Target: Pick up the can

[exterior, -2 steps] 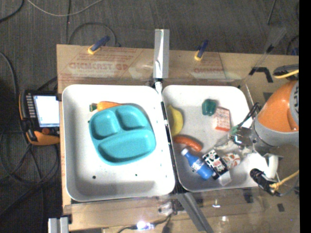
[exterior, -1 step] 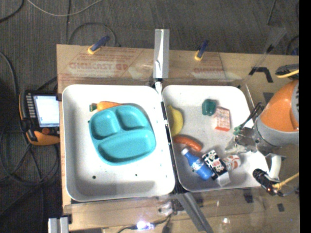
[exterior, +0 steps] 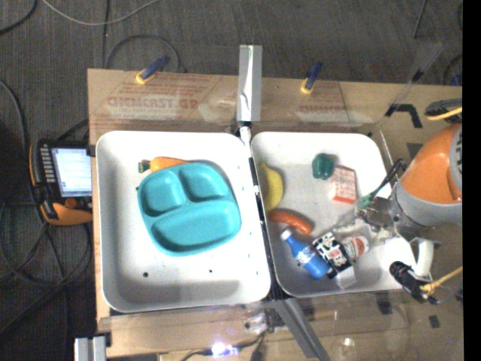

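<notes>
arm low over the right bin, can at its near edge

two shallow white bins sit side by side on the table (exterior: 113,96). the left bin (exterior: 113,224) holds a turquoise divided tray (exterior: 189,206), with an orange item (exterior: 167,162) peeking out from under the tray's 11 o'clock corner.

the right bin (exterior: 301,143) is crowded. a yellow banana-like piece (exterior: 272,186) lies against its 9 o'clock wall, and a red-orange sausage shape (exterior: 291,218) sits just below it. a dark green block (exterior: 323,165) rests toward 12 o'clock, with a small red and white packet (exterior: 344,184) just beside it at its 4 o'clock. a blue bottle (exterior: 304,255) lies tilted at about 6 o'clock in the bin.

the can (exterior: 334,250), dark with white and red markings, lies on its side just beside the blue bottle, at roughly 5 o'clock in the right bin, touching or nearly touching the bottle.

the arm (exterior: 436,179), grey with its orange band, comes in from 3 o'clock. the end effector (exterior: 359,235) sits at the can's 2 o'clock side, very near it. whether it is spread or pressed together cannot be told here, nor whether it touches the can.
</notes>
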Robot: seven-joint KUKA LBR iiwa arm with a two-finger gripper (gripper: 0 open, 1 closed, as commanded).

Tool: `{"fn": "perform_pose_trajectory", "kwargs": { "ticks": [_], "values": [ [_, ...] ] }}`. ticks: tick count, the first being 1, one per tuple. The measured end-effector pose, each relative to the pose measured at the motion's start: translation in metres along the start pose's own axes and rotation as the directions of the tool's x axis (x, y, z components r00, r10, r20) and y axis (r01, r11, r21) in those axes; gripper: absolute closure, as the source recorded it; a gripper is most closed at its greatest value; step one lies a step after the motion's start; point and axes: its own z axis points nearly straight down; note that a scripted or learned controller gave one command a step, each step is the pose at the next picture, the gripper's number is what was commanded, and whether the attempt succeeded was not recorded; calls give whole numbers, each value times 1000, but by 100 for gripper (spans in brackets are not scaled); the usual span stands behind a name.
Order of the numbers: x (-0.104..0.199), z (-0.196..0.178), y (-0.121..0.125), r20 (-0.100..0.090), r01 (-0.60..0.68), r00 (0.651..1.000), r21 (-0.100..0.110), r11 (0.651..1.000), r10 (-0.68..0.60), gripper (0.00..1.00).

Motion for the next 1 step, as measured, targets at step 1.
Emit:
{"fn": "perform_pose_trajectory", "kwargs": {
  "ticks": [1],
  "values": [
    [54, 10, -14, 14, -424, 905, -6, 906, 424, 0]
  ]
}}
